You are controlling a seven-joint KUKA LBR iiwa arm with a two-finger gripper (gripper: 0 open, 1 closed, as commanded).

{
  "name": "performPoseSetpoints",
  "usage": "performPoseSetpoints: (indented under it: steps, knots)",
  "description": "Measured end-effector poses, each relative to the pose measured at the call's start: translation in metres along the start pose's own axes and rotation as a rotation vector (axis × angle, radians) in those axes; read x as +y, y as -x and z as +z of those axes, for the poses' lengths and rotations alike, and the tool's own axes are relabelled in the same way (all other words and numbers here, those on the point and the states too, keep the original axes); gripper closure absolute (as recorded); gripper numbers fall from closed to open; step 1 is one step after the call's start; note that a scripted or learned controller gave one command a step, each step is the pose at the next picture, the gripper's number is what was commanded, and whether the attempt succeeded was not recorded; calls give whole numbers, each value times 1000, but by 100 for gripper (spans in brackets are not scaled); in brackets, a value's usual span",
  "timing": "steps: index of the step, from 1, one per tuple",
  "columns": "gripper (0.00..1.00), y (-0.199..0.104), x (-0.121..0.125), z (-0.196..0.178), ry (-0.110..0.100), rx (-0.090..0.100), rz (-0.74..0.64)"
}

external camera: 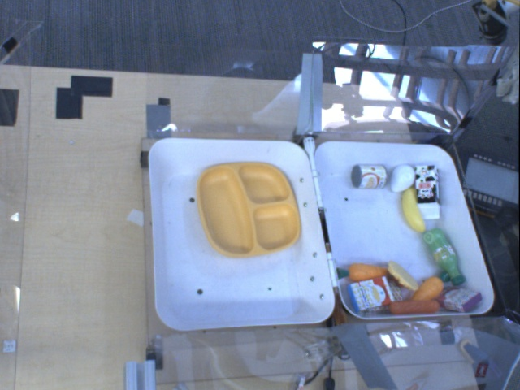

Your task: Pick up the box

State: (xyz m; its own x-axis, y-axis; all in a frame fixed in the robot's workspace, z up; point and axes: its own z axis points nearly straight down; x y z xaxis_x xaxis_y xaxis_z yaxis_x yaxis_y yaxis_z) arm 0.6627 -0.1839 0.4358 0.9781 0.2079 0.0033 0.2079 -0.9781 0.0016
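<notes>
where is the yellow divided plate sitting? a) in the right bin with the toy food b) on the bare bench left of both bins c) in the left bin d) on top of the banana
c: the yellow divided plate lies flat in the middle of the left bin, while the banana and the other toy food lie in the right bin.

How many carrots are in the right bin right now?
2. One carrot lies at the bin's near edge, left of the pile. The other carrot sits further right in the pile, by the green bottle. The clutter may hide more.
</notes>
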Motion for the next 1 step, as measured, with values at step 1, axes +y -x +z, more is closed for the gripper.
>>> performPoseSetpoints:
  steps: [1]
  knots:
    - [100, 3, 19, -1, 0, 1, 2]
